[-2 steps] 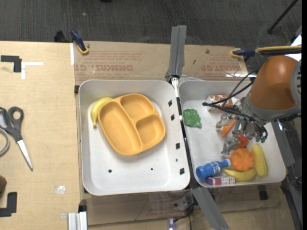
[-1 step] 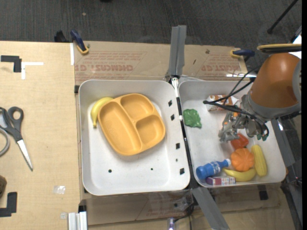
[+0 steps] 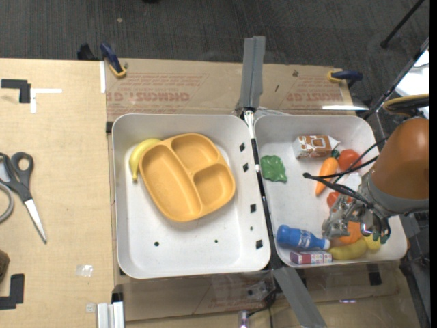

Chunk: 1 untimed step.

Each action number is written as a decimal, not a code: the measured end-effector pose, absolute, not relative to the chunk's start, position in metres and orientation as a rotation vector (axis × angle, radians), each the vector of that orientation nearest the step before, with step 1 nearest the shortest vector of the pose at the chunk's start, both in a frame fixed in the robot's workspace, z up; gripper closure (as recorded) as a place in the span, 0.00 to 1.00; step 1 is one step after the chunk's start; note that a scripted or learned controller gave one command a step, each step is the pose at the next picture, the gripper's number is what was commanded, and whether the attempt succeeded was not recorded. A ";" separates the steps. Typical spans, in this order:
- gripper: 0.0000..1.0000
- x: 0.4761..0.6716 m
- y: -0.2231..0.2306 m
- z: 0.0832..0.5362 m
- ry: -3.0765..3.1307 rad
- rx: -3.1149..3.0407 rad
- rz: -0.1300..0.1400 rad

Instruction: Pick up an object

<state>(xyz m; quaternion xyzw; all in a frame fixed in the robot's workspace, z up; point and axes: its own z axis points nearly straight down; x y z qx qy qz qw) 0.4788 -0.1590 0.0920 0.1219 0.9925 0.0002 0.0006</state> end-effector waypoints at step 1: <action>1.00 0.501 -0.172 0.102 3.074 0.664 0.019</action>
